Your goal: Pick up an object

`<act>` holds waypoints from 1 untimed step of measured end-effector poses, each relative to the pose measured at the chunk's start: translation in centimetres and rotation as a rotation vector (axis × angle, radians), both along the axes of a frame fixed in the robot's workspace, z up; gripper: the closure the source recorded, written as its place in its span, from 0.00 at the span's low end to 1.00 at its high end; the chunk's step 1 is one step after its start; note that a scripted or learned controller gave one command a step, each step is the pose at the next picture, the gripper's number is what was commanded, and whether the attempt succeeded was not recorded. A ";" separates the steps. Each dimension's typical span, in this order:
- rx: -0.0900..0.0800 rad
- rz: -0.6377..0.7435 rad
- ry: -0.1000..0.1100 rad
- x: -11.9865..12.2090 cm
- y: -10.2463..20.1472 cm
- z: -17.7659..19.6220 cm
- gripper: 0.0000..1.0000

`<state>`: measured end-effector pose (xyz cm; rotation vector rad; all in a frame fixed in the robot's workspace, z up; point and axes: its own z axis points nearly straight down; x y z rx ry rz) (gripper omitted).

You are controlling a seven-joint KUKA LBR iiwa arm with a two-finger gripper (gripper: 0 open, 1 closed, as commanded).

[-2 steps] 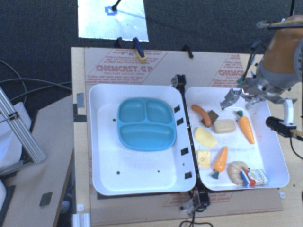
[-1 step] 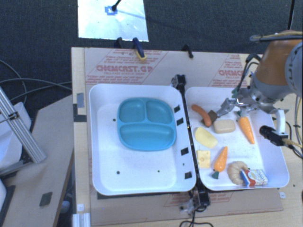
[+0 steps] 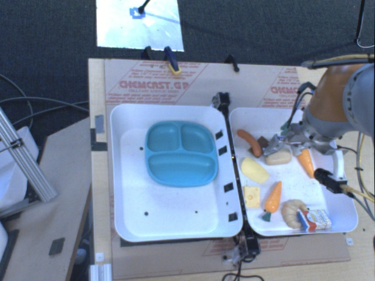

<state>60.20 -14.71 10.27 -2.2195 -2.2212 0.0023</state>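
My gripper (image 3: 271, 147) is low in the right bin (image 3: 345, 215), near its upper middle. It sits right at the upper left end of a beige bread-like piece (image 3: 280, 157), and a red-brown sausage (image 3: 248, 142) lies just to its left. An orange carrot (image 3: 306, 163) lies to the right of the beige piece, under the arm's wrist. Further down the bin lie a yellow potato-like lump (image 3: 254, 170), a cheese wedge (image 3: 252, 196), a second carrot (image 3: 272, 196), a croissant (image 3: 291, 211) and a small carton (image 3: 314, 219).
The left bin (image 3: 132, 215) holds a blue divided plate (image 3: 180, 154). A black divider with clips (image 3: 229, 157) runs between the two bins. The grey arm with its orange band (image 3: 331, 89) reaches in from the right, with cables (image 3: 337, 183) over the right bin's edge.
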 end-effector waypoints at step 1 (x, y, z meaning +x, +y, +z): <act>-0.001 0.000 -0.004 0.1 0.0 -1.8 0.00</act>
